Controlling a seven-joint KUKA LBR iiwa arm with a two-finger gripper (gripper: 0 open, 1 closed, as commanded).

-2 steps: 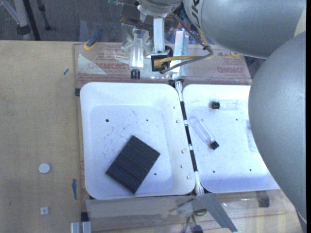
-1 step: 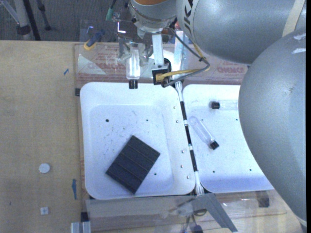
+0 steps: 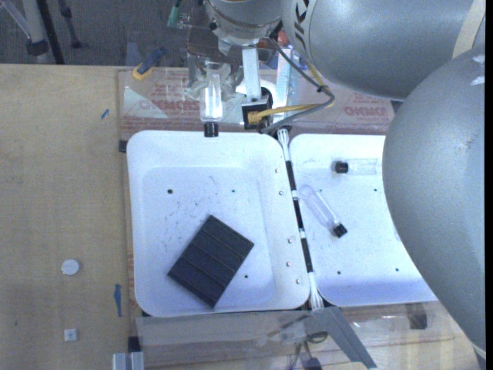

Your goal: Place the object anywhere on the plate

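Because the grey arm (image 3: 400, 37) fills the upper right of the view, the right side of the right bin (image 3: 362, 276) is hidden, and the claw (image 3: 223, 91) is a tangle of glare, cables and clear parts; I cannot tell whether it is spread or pressed together.

A clear tube (image 3: 210, 102) hangs just beneath the claw, at the far rim of the left bin (image 3: 154, 176). Its long axis runs up and down in the view, with its black cap (image 3: 210, 129) at the lower end. Whether it is pinched is not clear.

The dark ribbed plate (image 3: 211, 259) lies flat and skewed in the near part of the left bin, well apart from that tube. A second tube (image 3: 322, 210) lies slantwise in the right bin, and a third tube (image 3: 354, 166) is partly covered by the arm.

The arm reaches across from the right, its orange band at the top edge and its wrist pointing down over the tabletop (image 3: 54, 168).
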